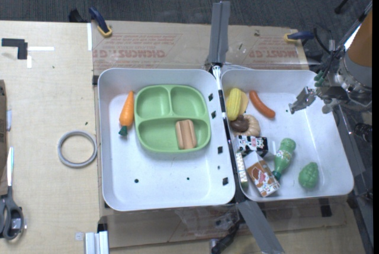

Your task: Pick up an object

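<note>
My gripper (pixel 312 105) hangs over the right side of the right bin (pixel 331 187), fingers apart and nothing between them. In that bin, to the gripper's left, lie a yellow corn cob (pixel 235 103), a red chili (pixel 262 103) and a brown mushroom (pixel 241 124). Nearer the front are a black-and-white carton (pixel 252 143), a green bottle (pixel 283 156), a round green fruit (pixel 308 176) and an orange snack box (pixel 262 179). None of them touches the gripper.
The left bin (pixel 166 187) holds a green divided plate (pixel 172 108) with a hot dog (pixel 186 134) on it, and a carrot (pixel 127 111) beside it. On the bench to the left lie a tape ring (pixel 77 148) and scissors (pixel 10 214).
</note>
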{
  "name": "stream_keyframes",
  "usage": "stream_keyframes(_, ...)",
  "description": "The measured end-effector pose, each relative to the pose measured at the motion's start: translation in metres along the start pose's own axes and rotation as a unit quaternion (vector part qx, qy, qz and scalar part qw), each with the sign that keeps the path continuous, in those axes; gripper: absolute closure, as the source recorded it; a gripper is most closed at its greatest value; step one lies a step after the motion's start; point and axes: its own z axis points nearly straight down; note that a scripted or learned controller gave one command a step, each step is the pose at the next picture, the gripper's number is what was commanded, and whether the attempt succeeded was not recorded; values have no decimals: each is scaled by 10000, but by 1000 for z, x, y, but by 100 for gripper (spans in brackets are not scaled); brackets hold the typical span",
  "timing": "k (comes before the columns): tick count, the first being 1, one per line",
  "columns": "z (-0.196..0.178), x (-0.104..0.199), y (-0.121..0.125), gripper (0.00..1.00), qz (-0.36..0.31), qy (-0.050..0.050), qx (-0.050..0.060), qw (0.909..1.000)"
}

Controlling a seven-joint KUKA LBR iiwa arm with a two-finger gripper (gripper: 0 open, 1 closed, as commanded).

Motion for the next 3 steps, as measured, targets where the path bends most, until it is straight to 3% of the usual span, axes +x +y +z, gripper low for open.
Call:
stream_keyframes(1, 101, 42, 22, 0, 943, 2, 2, 9955)
stream_keyframes(2, 119, 64, 66, 0, 921, -3, -2, 9957)
stream_keyframes(3, 18, 95, 92, 0, 1465, -7, -12, 9892)
